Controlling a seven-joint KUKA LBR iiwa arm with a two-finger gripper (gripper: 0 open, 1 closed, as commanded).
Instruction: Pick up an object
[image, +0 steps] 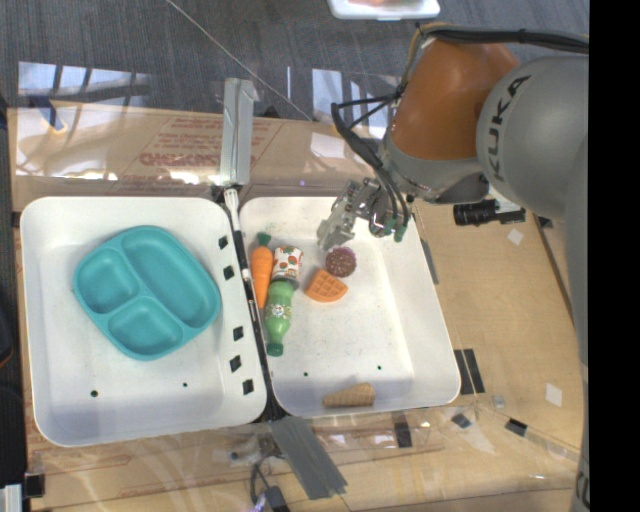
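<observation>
My gripper (333, 232) hangs over the upper middle of the right bin (420, 330), fingers open and pointing down-left with nothing between them. Just below its tips lies a dark maroon round piece (341, 262), and beneath that an orange waffle-like slice (325, 288). Along the bin's left side lie an orange carrot (261, 276), a small red-and-white can (287, 262) and a green bottle (277, 317). A tan cone (348, 396) rests near the front wall.
The left bin (60, 400) holds a teal divided plate (146, 290). A grey divider runs between the two bins. The arm's orange band and grey body fill the upper right above the bench.
</observation>
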